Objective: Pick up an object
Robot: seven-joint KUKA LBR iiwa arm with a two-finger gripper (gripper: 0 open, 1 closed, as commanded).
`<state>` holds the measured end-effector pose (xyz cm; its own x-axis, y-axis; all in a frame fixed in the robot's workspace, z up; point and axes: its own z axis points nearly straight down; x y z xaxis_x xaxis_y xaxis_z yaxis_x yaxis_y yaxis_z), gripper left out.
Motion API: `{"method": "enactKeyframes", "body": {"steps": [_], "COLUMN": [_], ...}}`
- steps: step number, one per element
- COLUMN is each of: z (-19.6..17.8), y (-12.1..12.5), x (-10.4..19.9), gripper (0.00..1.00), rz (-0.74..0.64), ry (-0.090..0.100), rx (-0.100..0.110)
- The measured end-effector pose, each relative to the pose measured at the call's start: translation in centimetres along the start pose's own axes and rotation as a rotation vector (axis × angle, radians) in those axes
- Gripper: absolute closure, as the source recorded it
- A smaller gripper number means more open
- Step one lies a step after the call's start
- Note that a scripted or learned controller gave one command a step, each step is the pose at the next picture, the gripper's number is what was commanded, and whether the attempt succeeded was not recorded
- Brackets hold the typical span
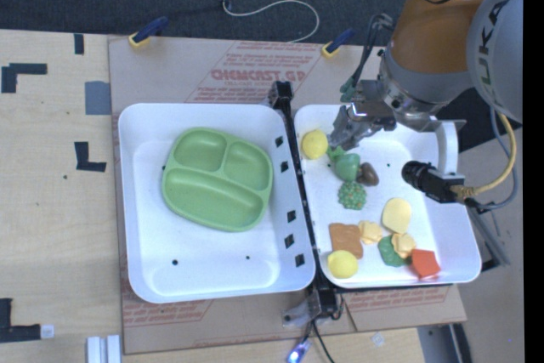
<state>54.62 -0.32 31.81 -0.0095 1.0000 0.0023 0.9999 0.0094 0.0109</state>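
The right bin (450,225) holds several small toy foods. A yellow ball (314,144) lies at its upper left, with a green piece (346,163) and a brown piece (368,174) just to its right. Below them sits a green broccoli-like piece (352,195). Lower down are a brown slab (344,234), a yellow ball (342,264), a pale yellow piece (396,214), a small yellow piece (371,231), a green and yellow piece (395,249) and a red block (426,263). My gripper (348,134) hangs low over the green piece, between it and the upper yellow ball.
The left bin (144,183) holds a green divided plate (218,178). A black divider (291,174) runs between the bins. A black cylinder (425,176) on the arm hangs over the right bin's right side. Cardboard lies under both bins.
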Motion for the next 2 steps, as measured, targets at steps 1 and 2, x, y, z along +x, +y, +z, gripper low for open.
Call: {"method": "enactKeyframes", "body": {"steps": [1,2], "z": [-1.0,-12.0], "y": [-6.5,-5.9], "x": [4.6,5.4], "gripper": [1.0,1.0], "rz": [0.003,0.006], "ry": [0.0,-0.001], "rx": [0.015,0.0]}}
